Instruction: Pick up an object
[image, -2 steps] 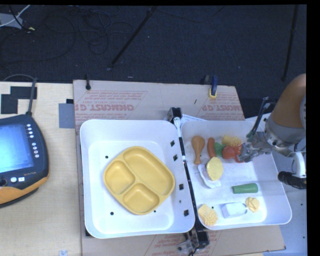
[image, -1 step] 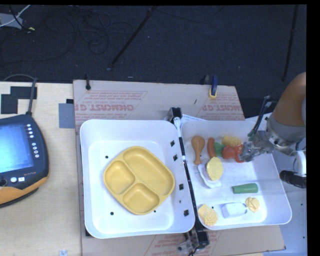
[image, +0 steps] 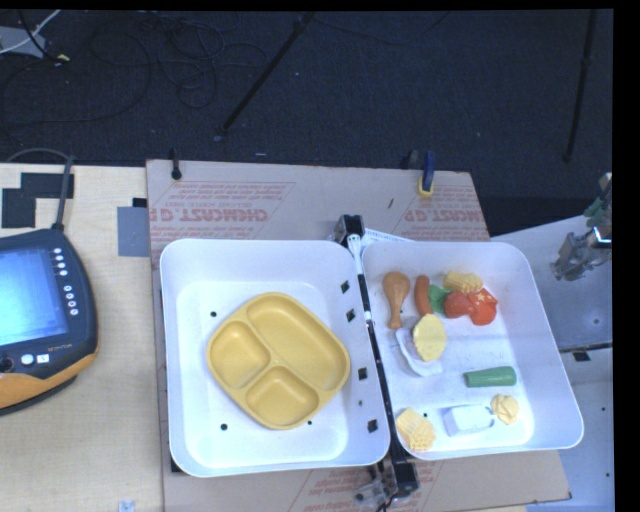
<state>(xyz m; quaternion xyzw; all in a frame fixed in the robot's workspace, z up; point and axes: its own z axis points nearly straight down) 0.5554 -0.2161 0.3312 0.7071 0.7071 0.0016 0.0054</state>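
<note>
The right bin (image: 540, 300) holds several toy foods. A tan drumstick (image: 397, 295), a sausage (image: 423, 293), a yellow corn piece (image: 463, 282) and a red tomato (image: 474, 307) lie at its back. A yellow half-round piece (image: 430, 337) rests on a white piece (image: 412, 360) in the middle. Toward the front lie a green cucumber (image: 489, 377), a small yellow piece (image: 505, 408), a white block (image: 467, 420) and a yellow ridged piece (image: 415, 430). My gripper (image: 582, 250) hangs at the far right, outside the right bin and away from all the toys.
The left bin (image: 190, 270) carries a yellow three-part plate (image: 277, 358). Both bins sit on cardboard (image: 250, 205) with a blue clamp (image: 428, 175) at its back edge. A handheld screen unit (image: 40, 315) lies on the bench at far left.
</note>
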